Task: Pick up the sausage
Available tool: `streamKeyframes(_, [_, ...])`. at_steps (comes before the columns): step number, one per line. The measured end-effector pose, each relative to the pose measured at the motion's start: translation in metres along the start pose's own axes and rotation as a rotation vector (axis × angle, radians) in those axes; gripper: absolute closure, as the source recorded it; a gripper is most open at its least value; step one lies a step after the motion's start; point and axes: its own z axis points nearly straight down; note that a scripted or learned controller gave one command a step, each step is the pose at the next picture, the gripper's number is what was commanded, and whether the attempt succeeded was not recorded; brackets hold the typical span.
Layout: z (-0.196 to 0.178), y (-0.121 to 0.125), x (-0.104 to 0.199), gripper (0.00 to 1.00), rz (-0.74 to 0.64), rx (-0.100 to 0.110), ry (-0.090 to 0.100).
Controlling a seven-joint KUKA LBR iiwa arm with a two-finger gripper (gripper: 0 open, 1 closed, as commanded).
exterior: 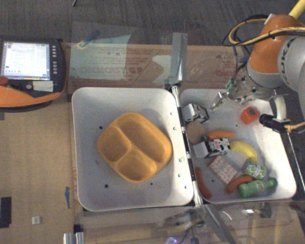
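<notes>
A dark red sausage (202, 183) lies along the left wall of the right bin (287, 156), near its front corner. A second, orange-red sausage-like piece (239, 183) lies further right, touching a green bottle (256, 187). My gripper (224, 96) hangs over the back of the right bin, well behind both pieces and with nothing visibly held. The grey arm with its orange band (272, 50) reaches in from the upper right.
The right bin also holds a silver toy (194, 112), a carrot (221, 134), a black-and-white cow toy (213, 147), a banana (244, 149), a pink box (222, 170) and an orange block (249, 115). A yellow divided tray (134, 146) sits in the left bin (86, 116).
</notes>
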Motion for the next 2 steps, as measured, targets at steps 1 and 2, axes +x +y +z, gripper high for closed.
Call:
streamKeyframes(1, [0.0166,0.0039,0.0003,0.00,-0.202,-0.008,-0.008])
streamKeyframes(2, [0.0170,0.0037,0.0002,0.00,-0.203,-0.008,-0.008])
